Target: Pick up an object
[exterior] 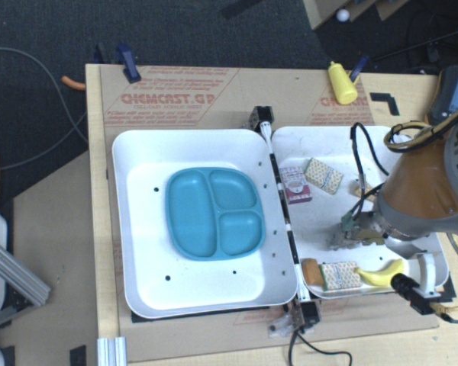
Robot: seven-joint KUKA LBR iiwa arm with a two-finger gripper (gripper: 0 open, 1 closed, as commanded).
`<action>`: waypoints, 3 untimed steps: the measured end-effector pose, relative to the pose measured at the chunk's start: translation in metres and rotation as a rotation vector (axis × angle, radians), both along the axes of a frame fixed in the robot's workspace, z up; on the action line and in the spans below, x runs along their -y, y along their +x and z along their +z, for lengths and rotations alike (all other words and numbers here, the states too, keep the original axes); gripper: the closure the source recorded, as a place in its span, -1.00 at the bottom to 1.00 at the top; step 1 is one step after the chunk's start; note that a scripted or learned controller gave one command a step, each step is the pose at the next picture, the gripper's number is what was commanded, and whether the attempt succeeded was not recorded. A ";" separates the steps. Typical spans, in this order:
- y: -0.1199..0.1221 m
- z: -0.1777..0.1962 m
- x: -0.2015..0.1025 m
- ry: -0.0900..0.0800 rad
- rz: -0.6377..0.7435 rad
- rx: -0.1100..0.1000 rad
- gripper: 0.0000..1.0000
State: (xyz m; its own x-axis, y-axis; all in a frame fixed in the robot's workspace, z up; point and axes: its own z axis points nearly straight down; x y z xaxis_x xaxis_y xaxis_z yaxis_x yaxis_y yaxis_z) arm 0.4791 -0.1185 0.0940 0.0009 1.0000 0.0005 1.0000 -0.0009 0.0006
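Note:
My gripper [354, 229] hangs low over the middle of the right bin [320, 223], above bare white floor, with the grey and orange arm covering the bin's right side. Nothing shows between its tips. Along the bin's near edge lie a brown piece [311, 271], a patterned packet [340, 276] and a yellow banana [379, 274], just below the gripper. Toward the far left of that bin sit a maroon and white packet [295, 183] and a cream patterned packet [323, 175].
The left bin [137, 204] holds a blue divided plate [214, 212]. A black divider rail [278, 200] runs between the two bins. On the bench behind the bins stand a yellow bottle-like object [341, 83] and a blue clamp [127, 62].

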 end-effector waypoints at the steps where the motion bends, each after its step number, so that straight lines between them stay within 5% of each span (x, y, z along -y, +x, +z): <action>1: 0.036 0.084 0.030 -0.002 0.001 0.001 1.00; 2: 0.081 0.112 -0.002 -0.001 0.002 0.001 1.00; 3: 0.081 0.112 -0.002 -0.001 0.002 0.000 -1.00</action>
